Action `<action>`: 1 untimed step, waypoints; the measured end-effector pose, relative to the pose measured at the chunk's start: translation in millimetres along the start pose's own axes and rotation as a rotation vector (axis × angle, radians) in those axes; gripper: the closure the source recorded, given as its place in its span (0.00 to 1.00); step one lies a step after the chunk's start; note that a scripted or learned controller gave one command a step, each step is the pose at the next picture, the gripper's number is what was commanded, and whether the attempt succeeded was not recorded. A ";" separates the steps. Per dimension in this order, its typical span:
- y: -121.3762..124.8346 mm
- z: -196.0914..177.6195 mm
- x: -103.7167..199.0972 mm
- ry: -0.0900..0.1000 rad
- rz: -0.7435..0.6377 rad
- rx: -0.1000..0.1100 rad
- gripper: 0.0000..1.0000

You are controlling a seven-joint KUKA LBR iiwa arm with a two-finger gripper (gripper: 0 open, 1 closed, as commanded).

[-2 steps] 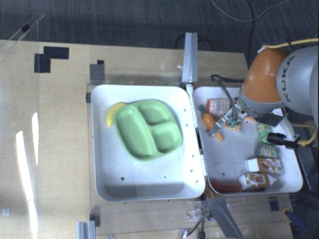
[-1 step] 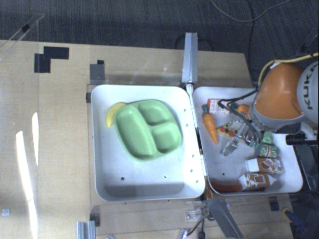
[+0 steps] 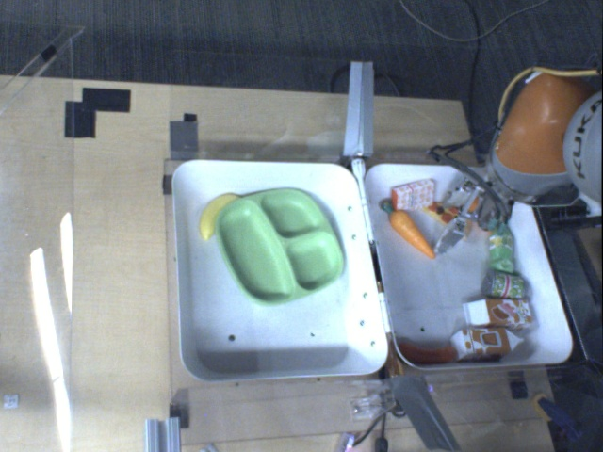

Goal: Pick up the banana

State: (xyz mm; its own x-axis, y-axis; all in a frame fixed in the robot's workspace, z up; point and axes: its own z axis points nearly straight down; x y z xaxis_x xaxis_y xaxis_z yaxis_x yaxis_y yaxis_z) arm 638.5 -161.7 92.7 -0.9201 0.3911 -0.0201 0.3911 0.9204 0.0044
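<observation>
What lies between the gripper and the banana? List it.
In the camera view: the carrot, the bins' divider and the green tray separate gripper from banana.

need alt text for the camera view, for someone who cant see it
A yellow banana lies in the left bin, tucked partly under a green divided tray. The arm's tool is over the right bin, near a carrot and small food packages.

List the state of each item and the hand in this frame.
banana: left bin, partly under the green tray, not grasped
green tray: lying flat in the left bin
carrot: lying loose in the right bin
hand: over the right bin, beside the carrot
</observation>
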 end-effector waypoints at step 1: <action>0.0 0.0 0.0 0.000 0.001 0.000 0.00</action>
State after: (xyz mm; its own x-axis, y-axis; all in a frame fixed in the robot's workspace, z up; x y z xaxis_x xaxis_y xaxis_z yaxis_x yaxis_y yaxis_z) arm 638.5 -161.7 92.7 -0.9198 0.3918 -0.0200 0.3918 0.9200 0.0046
